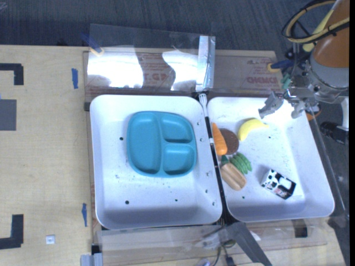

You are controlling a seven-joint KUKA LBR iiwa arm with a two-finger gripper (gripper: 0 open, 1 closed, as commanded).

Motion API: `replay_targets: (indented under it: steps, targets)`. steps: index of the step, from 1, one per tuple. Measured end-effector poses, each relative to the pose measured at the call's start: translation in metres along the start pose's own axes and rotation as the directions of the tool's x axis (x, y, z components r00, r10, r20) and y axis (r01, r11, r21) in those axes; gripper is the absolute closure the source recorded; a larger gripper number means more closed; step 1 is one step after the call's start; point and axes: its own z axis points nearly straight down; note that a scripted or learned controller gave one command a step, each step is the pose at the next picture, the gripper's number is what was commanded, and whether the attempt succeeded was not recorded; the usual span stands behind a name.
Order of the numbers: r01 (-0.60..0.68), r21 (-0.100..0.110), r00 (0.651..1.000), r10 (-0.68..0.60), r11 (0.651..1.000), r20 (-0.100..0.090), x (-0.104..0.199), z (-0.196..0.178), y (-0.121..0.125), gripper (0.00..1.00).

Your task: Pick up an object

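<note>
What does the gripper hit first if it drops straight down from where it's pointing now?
Probably bare floor of the right bin near its back edge. The gripper points down just right of the yellow banana-like toy, which could be clipped; depth is unclear from this slanted view.

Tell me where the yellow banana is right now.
In the camera view, the banana lies in the right bin, toward its far side, just right of the brown disc and carrot, with the gripper above and to its right.

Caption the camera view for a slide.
Gripper open above right bin of toy food; blue tray fills left bin.
</note>
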Motion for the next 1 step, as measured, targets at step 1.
replay_targets:
  steps: [1]
  targets:
    - [0.071,0.012,0.997,-0.071,0.997,-0.002,-0.0005,0.1379,0.0344,0.0]
